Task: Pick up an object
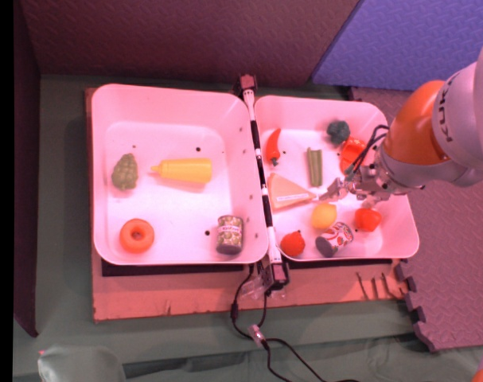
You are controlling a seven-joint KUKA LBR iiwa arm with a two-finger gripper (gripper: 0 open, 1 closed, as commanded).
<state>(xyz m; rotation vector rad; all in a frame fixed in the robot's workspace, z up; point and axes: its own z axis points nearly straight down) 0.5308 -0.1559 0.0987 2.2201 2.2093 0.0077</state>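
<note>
My gripper (340, 189) hangs over the right bin (400, 237), just above a yellow lemon (324, 216) and right of a tan sandwich wedge (286, 191). No object shows in its grasp. Close by lie a red tomato (367, 219), a tipped tin can (334, 239), a red round fruit (293, 244), an orange pepper (352, 150), a dark green broccoli (337, 130), a green stalk (313, 166) and a red chili (274, 146).
The left bin (102, 134) holds a green bunch (125, 172), a yellow mustard bottle (183, 169), an orange doughnut (136, 235) and an upright can (230, 235). A black-and-white strip (259, 173) runs between the bins. Cables (257, 309) trail off the front edge.
</note>
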